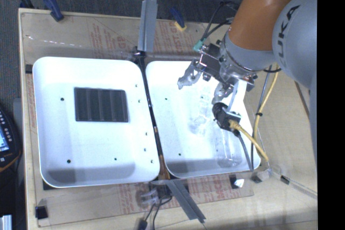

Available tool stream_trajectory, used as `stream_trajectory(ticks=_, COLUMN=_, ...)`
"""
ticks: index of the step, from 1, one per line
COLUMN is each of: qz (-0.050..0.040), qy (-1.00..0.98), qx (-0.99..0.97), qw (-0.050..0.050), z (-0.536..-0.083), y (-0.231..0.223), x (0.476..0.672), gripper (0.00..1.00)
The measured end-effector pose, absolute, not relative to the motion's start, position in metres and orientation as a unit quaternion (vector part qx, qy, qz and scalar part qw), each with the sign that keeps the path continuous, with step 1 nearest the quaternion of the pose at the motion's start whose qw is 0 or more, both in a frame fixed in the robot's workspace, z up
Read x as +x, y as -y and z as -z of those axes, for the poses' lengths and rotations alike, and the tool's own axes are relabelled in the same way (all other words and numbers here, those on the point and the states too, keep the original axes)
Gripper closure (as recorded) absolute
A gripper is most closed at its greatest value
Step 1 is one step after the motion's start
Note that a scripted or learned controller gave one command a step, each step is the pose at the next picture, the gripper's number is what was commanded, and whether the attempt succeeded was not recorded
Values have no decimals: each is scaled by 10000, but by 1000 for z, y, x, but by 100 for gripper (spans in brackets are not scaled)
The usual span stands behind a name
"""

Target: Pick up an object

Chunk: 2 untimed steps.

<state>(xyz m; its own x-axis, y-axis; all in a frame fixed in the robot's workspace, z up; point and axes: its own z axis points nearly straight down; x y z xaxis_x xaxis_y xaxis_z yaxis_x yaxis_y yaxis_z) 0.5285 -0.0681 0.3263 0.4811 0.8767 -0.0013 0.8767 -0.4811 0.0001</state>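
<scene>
Gripper [202,85] hangs over the right bin [167,116], fingers spread apart, nothing between them. Clear plastic objects [200,118] lie just below it in that bin. Judgement: centre over one piece, descend vertically, then close.

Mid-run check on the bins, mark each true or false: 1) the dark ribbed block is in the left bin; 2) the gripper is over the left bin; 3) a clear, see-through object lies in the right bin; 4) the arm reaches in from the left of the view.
1) True: the dark ribbed block lies flat in the left bin.
2) False: the gripper is over the right bin.
3) True: a clear object lies near that bin's right wall; I cannot tell what it is.
4) False: the arm reaches in from the right.
</scene>
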Motion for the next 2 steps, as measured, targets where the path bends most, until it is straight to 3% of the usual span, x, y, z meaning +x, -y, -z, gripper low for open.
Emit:
stream_trajectory(ticks=1, qz=11, qy=-4759, qx=8795, qw=-3, z=-327, y=182, x=528, gripper=0)
stream_trajectory(ticks=2, qz=-4, qy=-3723, qx=9281, qw=5, z=-439, y=182, x=530, gripper=0)
